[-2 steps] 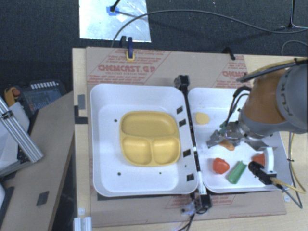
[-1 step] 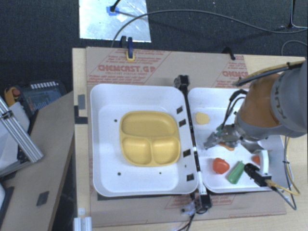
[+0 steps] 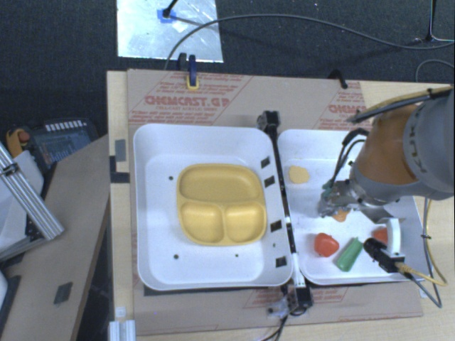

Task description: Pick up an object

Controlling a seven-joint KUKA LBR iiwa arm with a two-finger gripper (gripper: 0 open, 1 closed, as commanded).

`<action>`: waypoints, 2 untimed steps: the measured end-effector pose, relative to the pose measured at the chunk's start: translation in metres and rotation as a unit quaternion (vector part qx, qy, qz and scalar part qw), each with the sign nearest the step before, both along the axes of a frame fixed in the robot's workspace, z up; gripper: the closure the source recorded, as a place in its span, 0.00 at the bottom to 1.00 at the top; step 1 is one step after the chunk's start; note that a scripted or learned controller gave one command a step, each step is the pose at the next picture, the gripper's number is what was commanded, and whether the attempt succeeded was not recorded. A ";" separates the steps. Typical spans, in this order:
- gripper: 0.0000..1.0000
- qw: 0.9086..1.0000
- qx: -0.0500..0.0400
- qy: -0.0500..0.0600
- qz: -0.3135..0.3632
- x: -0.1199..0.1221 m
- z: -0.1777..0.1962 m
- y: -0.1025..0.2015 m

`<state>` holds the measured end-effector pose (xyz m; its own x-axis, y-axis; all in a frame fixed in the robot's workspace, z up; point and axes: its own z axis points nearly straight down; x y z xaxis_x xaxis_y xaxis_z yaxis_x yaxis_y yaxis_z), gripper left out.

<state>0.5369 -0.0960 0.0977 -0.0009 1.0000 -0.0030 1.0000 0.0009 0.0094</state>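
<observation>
We see a pale bench [image 3: 117, 212] covered by a brown board [image 3: 234, 94] printed with red lettering. On that board sit two shallow white bins side by side — the left bin [image 3: 153, 190] and the right bin [image 3: 313, 144], their inner rims touching along a dark strip of clips [image 3: 279, 204]. At the board's far edge stands a small yellow-and-blue clamp [image 3: 191, 73] — or so it appears.
</observation>
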 end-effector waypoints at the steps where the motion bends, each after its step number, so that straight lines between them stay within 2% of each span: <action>1: 1.00 1.000 0.001 0.001 0.001 0.008 0.059 -0.007; 2: 1.00 1.000 0.001 0.002 0.001 0.005 0.106 -0.014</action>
